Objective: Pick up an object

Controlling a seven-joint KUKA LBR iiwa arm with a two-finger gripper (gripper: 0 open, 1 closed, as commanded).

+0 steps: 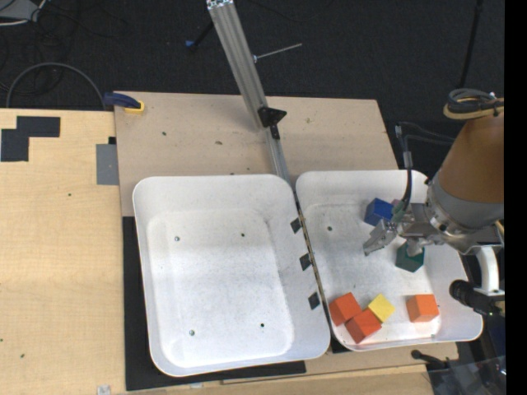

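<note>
Over the right bin (325, 196) the arm (471, 175) reaches in from the right, its gripper (394, 239) low near the bin's middle. One metal finger (380, 239) juts left and down; the other is lost against the wrist, so I cannot tell whether they stand apart or together, and nothing shows between them.

Just beside the gripper sit two candidates. A blue block (379, 211) lies up and left of it, close to or touching the finger. A dark green block (409, 259) lies just below the wrist, partly in its shadow. Either could be the target; the green one looks nearer the tool's axis, though the slant makes that unsure.

Along the bin's near edge lie two orange-red blocks (354, 318) touching each other, a yellow block (381, 307) against them, and an orange block (422, 307) well apart to the right. The left bin (156, 196) lies alongside. A metal bar (244, 72) slants up from between the bins.

All the pieces look like small, stiff, light cubes, probably wood or plastic. They should not crush, but smooth faces may slip or skid if nudged. Best hold is across two opposite flat faces, centred, not on corners. The touching blocks leave little finger room; the lone ones are easier
</note>
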